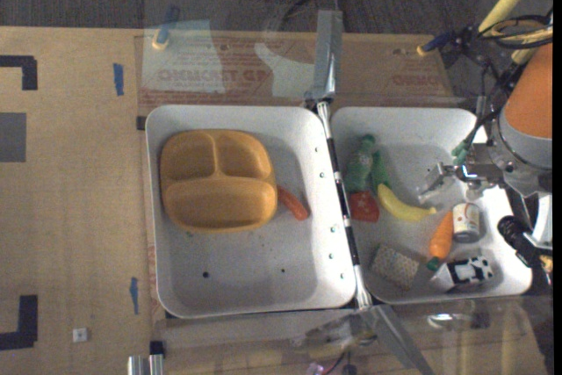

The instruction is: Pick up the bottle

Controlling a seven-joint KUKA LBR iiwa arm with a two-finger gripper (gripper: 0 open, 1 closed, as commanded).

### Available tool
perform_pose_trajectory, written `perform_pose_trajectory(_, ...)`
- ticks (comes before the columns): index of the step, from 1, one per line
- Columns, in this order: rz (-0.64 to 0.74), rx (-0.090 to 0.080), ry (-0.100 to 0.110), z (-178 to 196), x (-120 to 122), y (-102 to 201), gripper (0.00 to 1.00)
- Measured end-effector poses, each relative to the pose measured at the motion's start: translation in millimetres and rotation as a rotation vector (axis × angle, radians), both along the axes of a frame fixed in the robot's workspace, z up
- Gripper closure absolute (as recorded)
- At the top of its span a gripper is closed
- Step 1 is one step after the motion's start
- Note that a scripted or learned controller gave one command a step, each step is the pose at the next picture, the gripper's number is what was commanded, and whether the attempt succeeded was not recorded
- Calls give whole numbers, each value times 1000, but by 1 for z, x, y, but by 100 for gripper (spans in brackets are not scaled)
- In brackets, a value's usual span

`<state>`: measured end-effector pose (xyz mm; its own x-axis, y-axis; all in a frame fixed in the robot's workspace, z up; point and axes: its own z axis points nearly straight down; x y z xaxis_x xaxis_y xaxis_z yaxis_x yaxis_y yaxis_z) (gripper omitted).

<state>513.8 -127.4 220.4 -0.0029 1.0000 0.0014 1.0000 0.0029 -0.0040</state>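
The bottle (361, 164) is green with a red label and lies along the left wall of the right bin (413, 126), neck toward the back. My gripper (439, 180) hovers over the middle of that bin, to the right of the bottle and apart from it, just above the banana's right end. It stands open with nothing between its fingers. The arm's orange band (537, 101) is at the right edge.
A yellow banana (402, 206) lies beside the bottle. A carrot (441, 236), a small can (466, 221), a black-and-white cow toy (466, 271) and a grey sponge (395, 263) fill the bin's front right. The left bin (255, 277) holds an orange divided plate (217, 178) and a small orange piece (294, 204).
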Motion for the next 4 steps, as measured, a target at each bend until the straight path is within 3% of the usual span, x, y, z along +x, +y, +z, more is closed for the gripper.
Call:
perform_pose_trajectory(1, 219, -1, -12, -132, 31, 14, 0)
perform_pose_trajectory(2, 424, -3, -13, -132, 63, 10, 0)
perform_pose_trajectory(3, 418, -3, -21, -122, 66, 7, 100)
perform_pose_trajectory(4, 560, -1, -7, 50, 115, 61, 100)
